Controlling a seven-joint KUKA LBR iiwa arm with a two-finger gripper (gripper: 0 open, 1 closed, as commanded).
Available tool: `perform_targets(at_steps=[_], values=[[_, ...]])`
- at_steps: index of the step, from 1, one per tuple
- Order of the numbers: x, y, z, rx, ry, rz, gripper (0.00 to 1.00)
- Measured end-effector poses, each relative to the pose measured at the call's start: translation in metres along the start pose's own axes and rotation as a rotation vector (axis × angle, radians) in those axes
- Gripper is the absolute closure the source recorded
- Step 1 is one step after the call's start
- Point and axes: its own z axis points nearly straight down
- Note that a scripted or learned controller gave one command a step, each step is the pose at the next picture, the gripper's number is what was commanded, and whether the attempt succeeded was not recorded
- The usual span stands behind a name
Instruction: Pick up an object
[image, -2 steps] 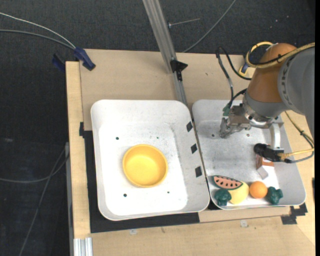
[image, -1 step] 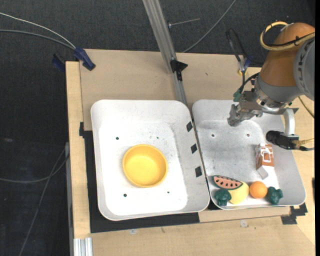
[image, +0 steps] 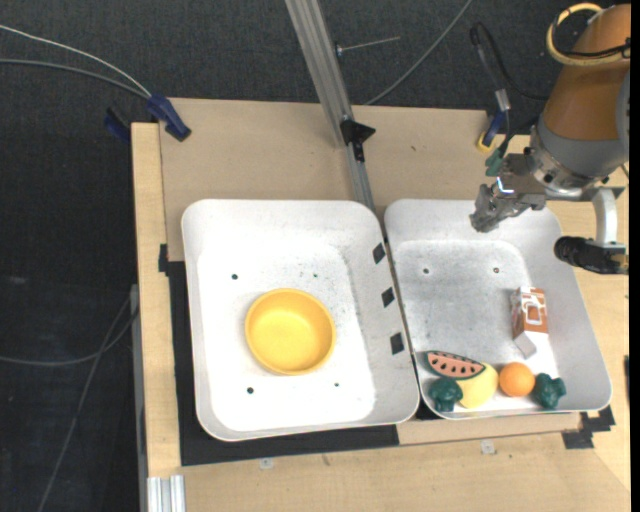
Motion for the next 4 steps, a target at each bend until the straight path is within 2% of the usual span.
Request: perform_targets(at_steps=[1, 2, 3, 4], values=[[0.000, 0.001, -0.005, 0.004, -0.001, -0.001, 1.00], [0.051, 0.001, -0.011, 0.009, 0.003, -0.004, 1.00], [0.102, 0.011, -0.016, 0.005, 0.001, -0.004, 1.00], [0.157, 0.011, -0.016, 0.006, 0.002, -0.005, 1.00]])
